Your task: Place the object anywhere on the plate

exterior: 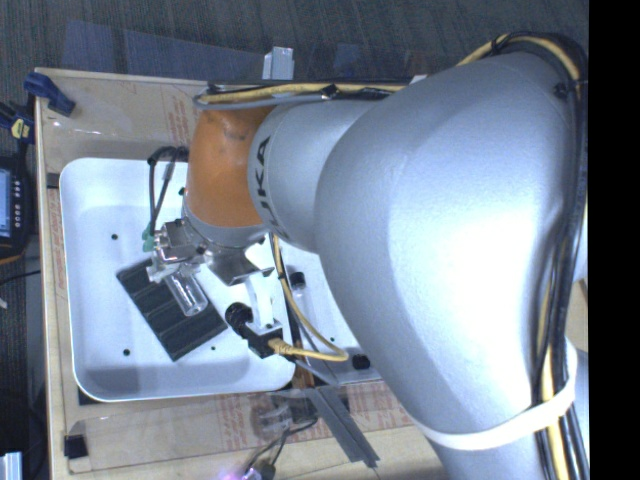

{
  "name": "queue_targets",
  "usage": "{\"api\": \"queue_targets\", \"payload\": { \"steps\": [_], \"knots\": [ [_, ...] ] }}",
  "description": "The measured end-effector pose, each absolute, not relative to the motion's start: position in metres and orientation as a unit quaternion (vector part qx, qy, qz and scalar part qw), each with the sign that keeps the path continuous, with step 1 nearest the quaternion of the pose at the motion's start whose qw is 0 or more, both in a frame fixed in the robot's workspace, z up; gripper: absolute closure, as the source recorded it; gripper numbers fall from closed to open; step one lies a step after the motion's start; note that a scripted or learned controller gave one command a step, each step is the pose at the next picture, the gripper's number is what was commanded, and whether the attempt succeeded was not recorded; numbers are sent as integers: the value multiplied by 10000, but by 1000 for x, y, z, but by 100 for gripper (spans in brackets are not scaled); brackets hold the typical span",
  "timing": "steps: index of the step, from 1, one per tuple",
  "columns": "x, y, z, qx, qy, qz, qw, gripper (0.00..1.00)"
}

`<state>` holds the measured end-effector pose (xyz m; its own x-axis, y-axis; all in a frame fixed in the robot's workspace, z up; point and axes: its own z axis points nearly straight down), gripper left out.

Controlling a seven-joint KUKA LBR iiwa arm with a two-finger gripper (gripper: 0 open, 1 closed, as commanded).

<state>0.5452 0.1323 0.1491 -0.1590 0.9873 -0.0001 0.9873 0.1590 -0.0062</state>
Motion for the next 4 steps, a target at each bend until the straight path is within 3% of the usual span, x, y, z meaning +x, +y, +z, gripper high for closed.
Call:
{"api": "queue_targets", "payload": {
  "steps": [1, 2, 3, 4],
  "knots": [
    [633, 98, 90, -5885, -8085, 18, 12, 100],
    [656, 148, 92, -4904, -8715, -5, 0, 100],
    [656, 208, 93, -4833, -8754, -5, 1, 100],
    [629, 165, 90, -6833, -7301, 31, 25, 100]
  ]
}}
